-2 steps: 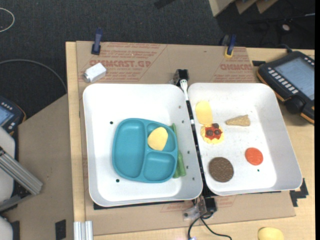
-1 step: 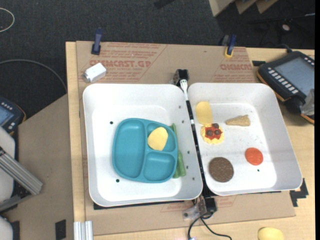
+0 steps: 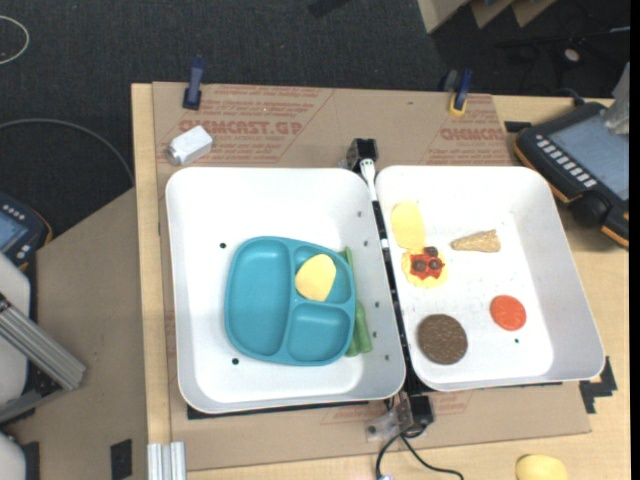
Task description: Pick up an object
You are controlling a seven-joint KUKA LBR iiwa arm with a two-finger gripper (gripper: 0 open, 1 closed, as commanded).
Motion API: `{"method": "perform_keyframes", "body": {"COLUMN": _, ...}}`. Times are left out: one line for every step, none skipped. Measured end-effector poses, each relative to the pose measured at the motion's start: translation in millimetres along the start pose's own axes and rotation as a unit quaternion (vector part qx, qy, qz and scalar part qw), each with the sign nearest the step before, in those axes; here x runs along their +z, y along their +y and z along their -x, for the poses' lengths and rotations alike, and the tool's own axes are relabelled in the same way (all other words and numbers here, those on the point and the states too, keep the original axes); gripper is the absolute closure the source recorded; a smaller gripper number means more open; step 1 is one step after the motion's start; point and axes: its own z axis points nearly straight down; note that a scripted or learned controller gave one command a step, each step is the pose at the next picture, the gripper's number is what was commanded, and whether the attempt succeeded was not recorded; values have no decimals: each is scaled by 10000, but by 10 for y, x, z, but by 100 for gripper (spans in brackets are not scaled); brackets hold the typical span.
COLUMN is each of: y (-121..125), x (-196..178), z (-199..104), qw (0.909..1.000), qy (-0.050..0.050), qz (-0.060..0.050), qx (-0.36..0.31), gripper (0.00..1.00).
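Turquoise plastic divided tray [image 3: 285,308] lies in the left white bin [image 3: 200,208], cradling a yellow lemon-like piece [image 3: 316,278] at centre frame; small toy foods spread apart in the right white bin [image 3: 540,208], easing grasps

one camera sits up high and looks down at a slant on the surface [image 3: 300,118]. it is far enough back to see both white bins whole, the left bin [image 3: 200,268] and the right bin [image 3: 540,268], plus dark floor [image 3: 150,18] behind.
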Motion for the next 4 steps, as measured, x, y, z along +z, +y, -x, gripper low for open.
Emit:
{"method": "perform_keyframes", "body": {"y": -194, "x": 1435, "z": -151, "qw": 9998, "qy": 20, "qz": -193, "qx": 67, "gripper": 100}}
{"method": "perform_keyframes", "body": {"y": 129, "x": -57, "z": -767, "qw": 10000, "qy": 10, "qz": -18, "qx": 23, "gripper": 100}}
{"method": "perform_keyframes", "body": {"y": -171, "x": 1228, "z": -748, "qw": 9998, "qy": 10, "qz": -190, "qx": 77, "gripper": 100}}
{"method": "perform_keyframes", "body": {"y": -381, "x": 451, "z": 186, "qw": 9999, "qy": -17, "qz": -66, "qx": 117, "gripper": 100}}
